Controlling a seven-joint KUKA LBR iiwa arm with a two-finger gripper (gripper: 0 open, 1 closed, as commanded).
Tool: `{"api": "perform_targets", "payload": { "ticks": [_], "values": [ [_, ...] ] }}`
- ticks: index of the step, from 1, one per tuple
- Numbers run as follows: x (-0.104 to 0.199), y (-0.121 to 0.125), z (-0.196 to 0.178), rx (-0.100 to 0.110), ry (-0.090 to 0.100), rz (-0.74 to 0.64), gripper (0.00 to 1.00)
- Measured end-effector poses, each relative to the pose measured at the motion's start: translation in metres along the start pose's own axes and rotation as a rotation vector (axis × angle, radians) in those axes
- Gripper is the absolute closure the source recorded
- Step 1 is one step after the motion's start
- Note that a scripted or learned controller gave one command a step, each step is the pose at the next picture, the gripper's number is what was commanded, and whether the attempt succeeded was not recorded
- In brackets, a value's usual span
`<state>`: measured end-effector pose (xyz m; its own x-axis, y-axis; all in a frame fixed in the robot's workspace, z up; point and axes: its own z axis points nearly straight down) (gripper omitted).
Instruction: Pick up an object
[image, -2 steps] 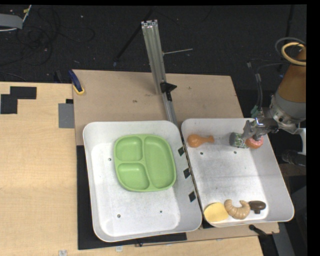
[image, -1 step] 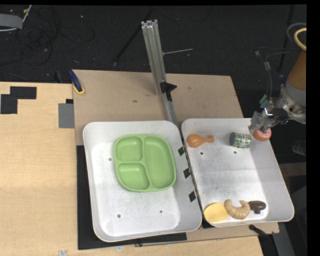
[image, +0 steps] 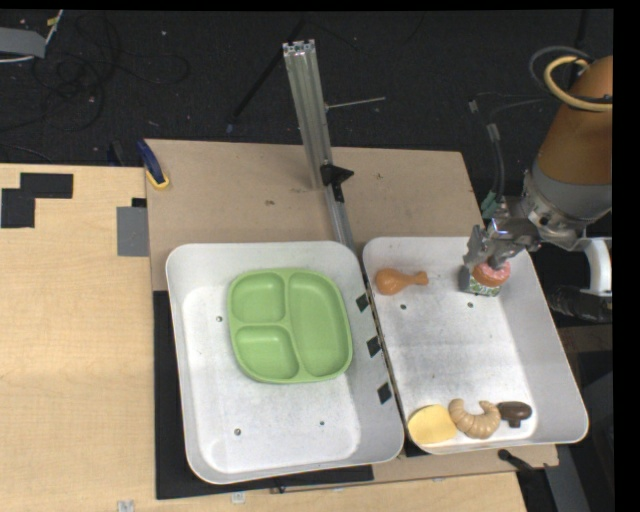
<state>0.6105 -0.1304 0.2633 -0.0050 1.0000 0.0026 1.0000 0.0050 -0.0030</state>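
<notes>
In the right bin (image: 560, 370), near its far right corner, stands a small cupcake-like toy (image: 487, 280) with a pink top and a green base. My gripper (image: 490, 255) hangs directly over it, right at its top; I cannot see whether it touches the toy. An orange drumstick toy (image: 400, 281) lies to the left of the cupcake, at the bin's far left. Along the near edge lie a yellow piece (image: 431, 426), a tan curled piece (image: 475, 419) and a small brown piece (image: 515, 412).
The left bin (image: 200, 400) holds a green divided plate (image: 290, 326). A metal post (image: 312, 130) rises behind the gap between the bins. The grey arm with its orange band (image: 580, 120) comes in from the upper right.
</notes>
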Motion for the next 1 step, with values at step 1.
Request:
{"api": "perform_targets", "payload": {
  "ticks": [1],
  "values": [
    [0.0495, 0.0054, 0.0083, 0.0, -0.001, 0.0, 1.0]
  ]
}}
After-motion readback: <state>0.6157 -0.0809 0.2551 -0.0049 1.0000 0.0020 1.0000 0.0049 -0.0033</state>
